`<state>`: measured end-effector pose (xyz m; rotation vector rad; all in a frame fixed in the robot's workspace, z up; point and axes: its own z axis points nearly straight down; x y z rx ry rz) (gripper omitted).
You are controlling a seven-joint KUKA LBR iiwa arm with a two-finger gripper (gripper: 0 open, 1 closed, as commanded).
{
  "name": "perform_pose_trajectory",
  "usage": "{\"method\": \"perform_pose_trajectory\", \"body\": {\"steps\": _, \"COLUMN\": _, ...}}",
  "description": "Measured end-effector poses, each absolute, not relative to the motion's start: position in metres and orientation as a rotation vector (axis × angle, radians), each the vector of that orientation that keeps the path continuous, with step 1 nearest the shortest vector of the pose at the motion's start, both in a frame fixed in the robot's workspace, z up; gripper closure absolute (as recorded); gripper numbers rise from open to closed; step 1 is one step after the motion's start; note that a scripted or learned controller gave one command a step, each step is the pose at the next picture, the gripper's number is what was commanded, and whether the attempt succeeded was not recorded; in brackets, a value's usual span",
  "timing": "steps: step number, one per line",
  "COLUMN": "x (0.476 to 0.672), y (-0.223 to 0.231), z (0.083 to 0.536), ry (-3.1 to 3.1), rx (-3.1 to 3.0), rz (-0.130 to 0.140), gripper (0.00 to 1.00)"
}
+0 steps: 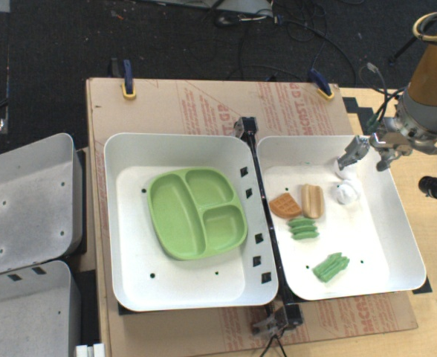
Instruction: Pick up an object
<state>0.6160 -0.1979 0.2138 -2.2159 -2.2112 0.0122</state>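
Gripper (366,155) hangs over the upper right corner of the right bin (397,222), its two fingers spread apart with nothing between them. Just below it on the bin floor lies a small white object (345,193), apart from the fingertips. Near the bin's left side sit an orange wedge-shaped piece (285,204) and a toy hot dog (312,200), touching each other, with green pea pods (304,228) beneath and another green piece (331,265) lower. The left bin (129,274) holds a green divided plate (197,212).

Arm (432,73) cut off at right edge
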Motion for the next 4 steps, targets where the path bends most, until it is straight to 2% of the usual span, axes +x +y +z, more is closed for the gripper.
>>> {"method": "perform_pose_trajectory", "body": {"steps": 1, "x": 0.619, "y": -0.197, "z": 0.223, "ry": -2.223, "rx": -2.220, "rz": 0.000, "gripper": 0.00}}
{"method": "perform_pose_trajectory", "body": {"steps": 3, "x": 0.619, "y": -0.184, "z": 0.130, "ry": -2.223, "rx": -2.216, "rz": 0.002, "gripper": 0.00}}
{"method": "perform_pose_trajectory", "body": {"steps": 4, "x": 0.620, "y": -0.184, "z": 0.106, "ry": -2.225, "rx": -2.221, "rz": -0.002, "gripper": 0.00}}
